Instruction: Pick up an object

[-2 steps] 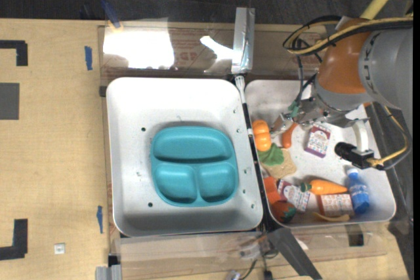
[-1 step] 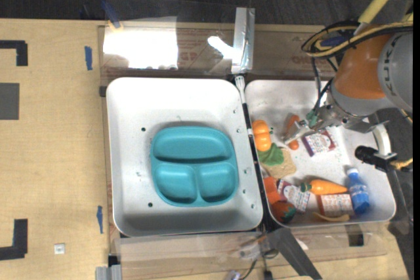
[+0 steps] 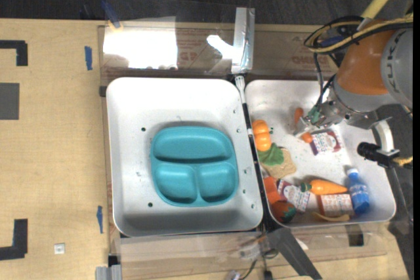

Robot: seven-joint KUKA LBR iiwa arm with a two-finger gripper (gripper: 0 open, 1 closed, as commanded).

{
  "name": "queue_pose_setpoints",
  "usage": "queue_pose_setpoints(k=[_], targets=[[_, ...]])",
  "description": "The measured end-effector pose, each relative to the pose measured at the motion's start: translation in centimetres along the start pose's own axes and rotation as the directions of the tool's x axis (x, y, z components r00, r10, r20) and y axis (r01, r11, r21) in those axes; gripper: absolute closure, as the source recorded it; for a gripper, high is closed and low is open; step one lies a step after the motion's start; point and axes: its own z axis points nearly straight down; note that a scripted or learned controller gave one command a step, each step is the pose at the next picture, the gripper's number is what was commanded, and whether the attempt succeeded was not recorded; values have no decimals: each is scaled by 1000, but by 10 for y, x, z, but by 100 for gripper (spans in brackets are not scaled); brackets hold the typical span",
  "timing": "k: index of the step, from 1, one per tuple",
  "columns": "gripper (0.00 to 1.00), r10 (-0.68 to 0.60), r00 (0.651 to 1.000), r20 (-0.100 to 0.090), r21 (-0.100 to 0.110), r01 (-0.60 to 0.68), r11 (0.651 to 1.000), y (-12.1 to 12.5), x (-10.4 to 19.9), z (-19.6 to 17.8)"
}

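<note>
The left white bin (image 3: 125,141) holds a teal three-compartment plastic tray (image 3: 194,164). The right white bin (image 3: 275,96) holds an orange toy pumpkin (image 3: 261,134), carrot (image 3: 328,187), blue bottle (image 3: 357,192) and small purple-white packet (image 3: 325,141), just below the gripper (image 3: 319,116), whose grasp I cannot tell.

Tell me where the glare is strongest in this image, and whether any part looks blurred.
Camera view: strongest glare on the clear plastic sheet behind the left white bin; soft shadow under the teal divided tray; the grey gripper looks slightly blurred.
</note>
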Motion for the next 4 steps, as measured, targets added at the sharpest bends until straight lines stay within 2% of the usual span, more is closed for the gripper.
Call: queue_pose_setpoints(k=[1,2,3,4], targets=[[100,172,985,-2,8,-172,985,47,21,-49],[100,171,985,-1,6,-171,985,48,22,-59],[100,189,982,-4,21,-188,982,87,70,-83],[0,189,982,-3,13,-189,982,89,69,-85]])
